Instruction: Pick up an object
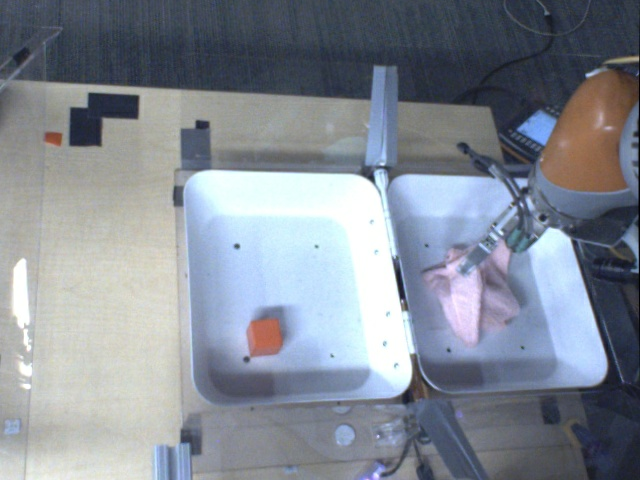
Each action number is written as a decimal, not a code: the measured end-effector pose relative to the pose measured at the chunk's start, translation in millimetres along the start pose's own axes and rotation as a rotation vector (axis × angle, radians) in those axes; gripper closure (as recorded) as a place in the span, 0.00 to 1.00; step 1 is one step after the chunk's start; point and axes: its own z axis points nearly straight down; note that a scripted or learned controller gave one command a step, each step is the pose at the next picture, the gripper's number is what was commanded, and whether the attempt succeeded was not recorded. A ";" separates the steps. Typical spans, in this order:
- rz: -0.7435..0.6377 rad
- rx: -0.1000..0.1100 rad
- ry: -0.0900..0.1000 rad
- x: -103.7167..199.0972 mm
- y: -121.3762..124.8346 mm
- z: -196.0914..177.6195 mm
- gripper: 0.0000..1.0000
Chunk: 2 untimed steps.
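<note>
Lowest in view, an orange block [265, 337] sits in the left of 2 white bins [200, 268], while in the right bin [570, 368] the gripper [478, 258] pinches the pink cloth [472, 298], lifting its top edge.

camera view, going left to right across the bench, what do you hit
small orange tag → black shapes → left bin → orange block → grey divider → right bin → pink cloth → gripper → orange band
</note>
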 end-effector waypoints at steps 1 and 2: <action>-0.083 -0.001 0.000 -0.5 15.6 75.0 0.00; -0.087 -0.006 -0.005 -1.0 18.8 63.0 1.00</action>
